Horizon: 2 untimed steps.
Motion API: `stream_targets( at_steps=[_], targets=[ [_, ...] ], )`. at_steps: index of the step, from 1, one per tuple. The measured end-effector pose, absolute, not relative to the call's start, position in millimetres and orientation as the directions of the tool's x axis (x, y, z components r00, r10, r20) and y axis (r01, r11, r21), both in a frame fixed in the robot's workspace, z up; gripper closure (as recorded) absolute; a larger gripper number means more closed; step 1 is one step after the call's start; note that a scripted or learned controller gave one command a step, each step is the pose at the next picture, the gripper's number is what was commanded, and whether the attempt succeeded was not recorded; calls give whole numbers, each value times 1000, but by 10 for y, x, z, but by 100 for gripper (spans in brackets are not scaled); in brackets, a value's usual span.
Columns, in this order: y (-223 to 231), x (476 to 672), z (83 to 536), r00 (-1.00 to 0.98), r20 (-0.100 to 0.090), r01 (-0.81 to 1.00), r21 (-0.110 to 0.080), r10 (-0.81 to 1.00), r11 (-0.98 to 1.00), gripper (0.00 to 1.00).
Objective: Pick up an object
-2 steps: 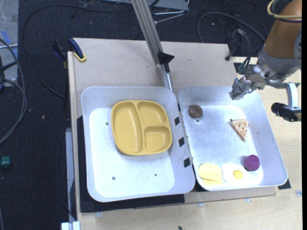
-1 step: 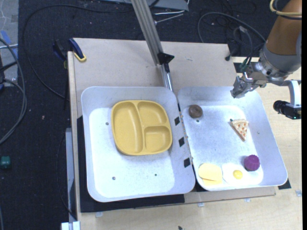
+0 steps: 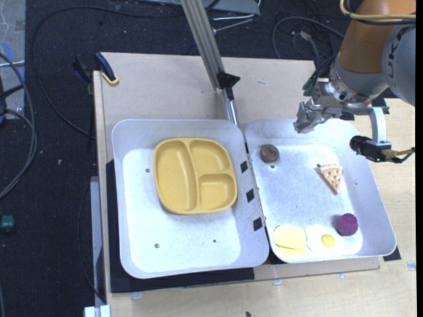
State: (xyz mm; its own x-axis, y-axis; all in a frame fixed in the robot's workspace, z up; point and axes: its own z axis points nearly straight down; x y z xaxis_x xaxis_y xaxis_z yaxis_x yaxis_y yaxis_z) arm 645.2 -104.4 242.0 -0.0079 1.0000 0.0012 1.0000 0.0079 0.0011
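In the right bin point(image 3: 370, 177), a brown doughnut-like piece point(image 3: 269, 153) (possibly a toy) sits at ten o'clock, a pizza slice point(image 3: 330, 177) at two, a purple ball point(image 3: 346, 224) at four, a fried egg point(image 3: 322, 240) and pale yellow disc point(image 3: 289, 237) at six. The gripper point(image 3: 305, 123) hovers at twelve; whether it is parted or closed I cannot tell. No legible writing

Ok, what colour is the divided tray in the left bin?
Yellow: the divided tray, seen in the camera view.

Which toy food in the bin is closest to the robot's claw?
The small brown round piece, at the far left of the right bin. It lies nearest the gripper; the pizza slice, purple ball and fried egg sit farther away.
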Motion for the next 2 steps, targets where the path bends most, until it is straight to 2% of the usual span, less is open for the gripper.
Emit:
stream_targets(
  at_steps=[1,2],
  targets=[
    [-569,6445,2475,-8,1,1000,1,1000,8,100],
    [-60,6457,2323,-8,1,1000,-2,1000,8,100]
  ],
)
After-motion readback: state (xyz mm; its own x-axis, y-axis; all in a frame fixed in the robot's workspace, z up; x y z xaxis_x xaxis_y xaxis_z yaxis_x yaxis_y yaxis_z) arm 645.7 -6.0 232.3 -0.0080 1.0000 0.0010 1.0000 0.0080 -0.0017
